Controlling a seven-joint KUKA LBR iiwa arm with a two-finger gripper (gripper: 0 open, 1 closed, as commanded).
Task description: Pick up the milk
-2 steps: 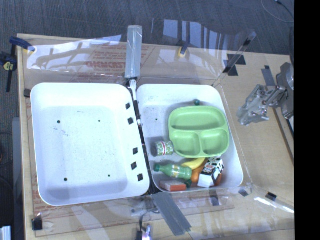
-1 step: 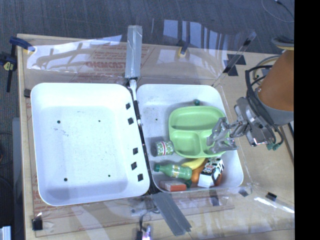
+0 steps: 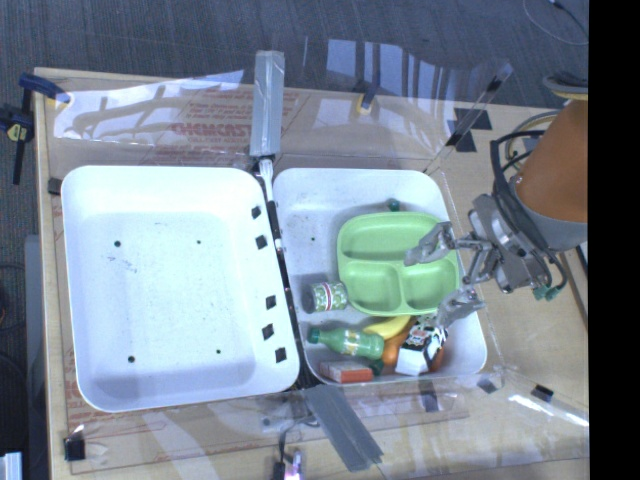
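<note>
— Grey fingers (image 3: pixel 428 245) spread apart, gripping nothing: why hover there?

— The gripper (image 3: pixel 445 273) hangs over the green plate (image 3: pixel 385 268) in the right bin (image 3: pixel 300 208), poised to drop.

— And the milk (image 3: pixel 420 350)?

— Near the bin's front wall, beside the banana (image 3: pixel 385 326) and green bottle (image 3: pixel 350 343); apparently untouched.

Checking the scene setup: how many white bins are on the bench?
2. The left bin sits on the bench's left side; the right bin is beside it, touching along the middle, and holds the green plate, the milk and other items.
</note>
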